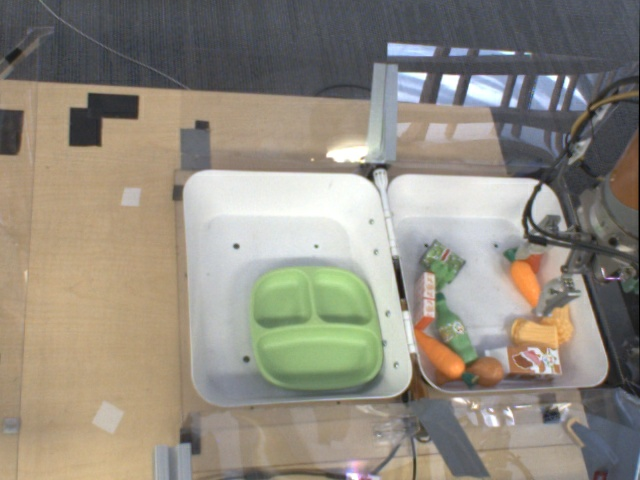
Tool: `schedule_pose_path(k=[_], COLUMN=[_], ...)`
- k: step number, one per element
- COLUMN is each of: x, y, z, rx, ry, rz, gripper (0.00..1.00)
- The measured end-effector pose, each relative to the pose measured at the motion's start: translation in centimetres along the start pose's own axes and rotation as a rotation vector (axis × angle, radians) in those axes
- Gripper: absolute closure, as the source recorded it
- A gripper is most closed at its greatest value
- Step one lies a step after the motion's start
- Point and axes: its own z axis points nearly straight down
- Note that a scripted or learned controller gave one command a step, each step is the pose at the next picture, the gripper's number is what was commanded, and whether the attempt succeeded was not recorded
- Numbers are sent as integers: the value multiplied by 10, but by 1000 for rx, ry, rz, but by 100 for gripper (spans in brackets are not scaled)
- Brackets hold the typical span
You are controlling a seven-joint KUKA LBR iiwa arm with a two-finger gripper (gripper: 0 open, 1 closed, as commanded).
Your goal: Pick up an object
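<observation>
The right bin [470,200] holds several toy food items. An orange carrot [524,280] lies near its right side, with a yellow cheese-like block [541,331] and a red-and-white carton [534,362] below it. A green packet [441,262], a red-and-white packet [427,294], a green bottle [456,335], a second carrot [440,356] and a brown round item [487,371] lie towards the bin's left and front. My gripper [557,296] hangs low over the right side of this bin, between the orange carrot and the yellow block. I see nothing held in it.
The left bin [215,218] carries a green divided plate [316,326]. A ridge [392,268] separates the two bins. The arm [610,208] and its cables [560,193] come in over the right bin's right wall. A metal post [383,108] stands behind the bins.
</observation>
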Motion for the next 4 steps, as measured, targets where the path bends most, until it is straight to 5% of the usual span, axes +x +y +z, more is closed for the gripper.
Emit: schedule_pose_path(k=[1,2,3,4], x=[-57,-23,26,-67], y=[-23,-22,16,22], z=[118,122,118,122], rx=[3,1,4,1], ry=[-9,-7,-21,-8], rz=[-66,40,86,-223], gripper=[0,0,0,0])
